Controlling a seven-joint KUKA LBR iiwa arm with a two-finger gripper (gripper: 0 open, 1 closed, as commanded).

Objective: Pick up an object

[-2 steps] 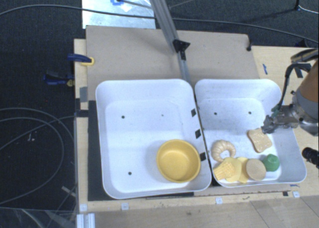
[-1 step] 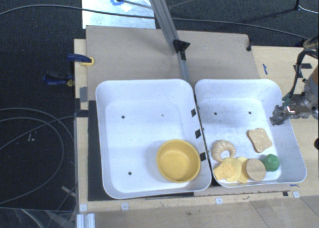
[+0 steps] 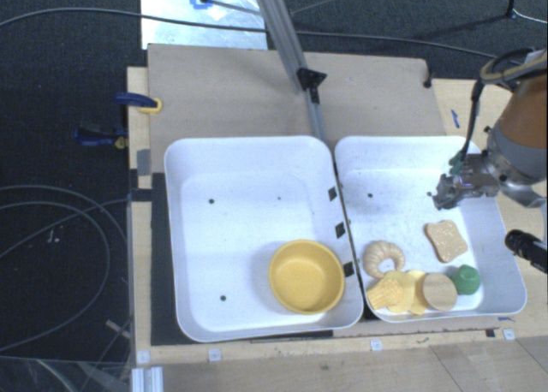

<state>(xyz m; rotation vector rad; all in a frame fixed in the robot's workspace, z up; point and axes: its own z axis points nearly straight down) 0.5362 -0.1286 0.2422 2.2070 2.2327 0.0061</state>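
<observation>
Dark carpet floor with loose black cables, a tan bench top (image 3: pixel 231 91) on it, two shallow white bins side by side. A grey slanted pole (image 3: pixel 282 26) crosses the far side of the bench, and a blue and yellow clamp (image 3: pixel 137 103) grips the left edge.

Left bin (image 3: pixel 214 176): holds a yellow bowl (image 3: pixel 306 276) at the near right corner, upright, close to the dividing wall.

Right bin (image 3: pixel 394 168): objects are clustered along the near side. Croissant (image 3: pixel 383 257) sits just right of the divider. Corn-like yellow piece (image 3: pixel 387 293) lies near of it, touching a yellow flat item (image 3: pixel 414 283). Tan round disc (image 3: pixel 439 291) overlaps that yellow item. Green small object (image 3: pixel 466 278) is just right of the disc. Toast slice (image 3: pixel 445 240) lies flat, farther back, apart from the cluster.

Arm enters from the right, orange band (image 3: pixel 522 121) above a grey wrist. Gripper (image 3: pixel 449 191) hangs over the right bin's far right part, just far of the toast slice. Nothing visible between its fingers; whether they are spread or closed, cannot tell, too small and dark.
</observation>
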